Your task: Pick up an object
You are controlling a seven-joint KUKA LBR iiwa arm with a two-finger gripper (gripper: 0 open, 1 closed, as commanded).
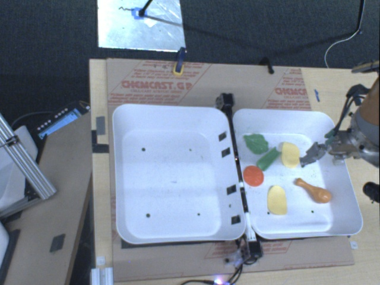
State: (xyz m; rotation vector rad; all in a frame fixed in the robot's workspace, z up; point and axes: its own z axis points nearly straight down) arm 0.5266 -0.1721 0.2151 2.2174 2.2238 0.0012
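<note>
The right bin (341, 218) holds several toy foods. A green leafy piece (256, 142) and a green cucumber-like piece (268, 158) lie near its left wall. A red round piece (253, 176) sits below them. A yellow piece (290, 154) lies mid-bin, another yellow piece (276, 199) lies nearer the front, and an orange drumstick shape (314, 191) lies to the right. My gripper (310, 155) reaches in from the right, just right of the upper yellow piece and above the drumstick shape. I see nothing held in it.
The left bin (127, 218) stands beside the right one, joined to it by a dark hinge strip (234, 171). Both rest on a cardboard sheet (154, 79). A shiny metal plate (141, 16) lies at the back.
</note>
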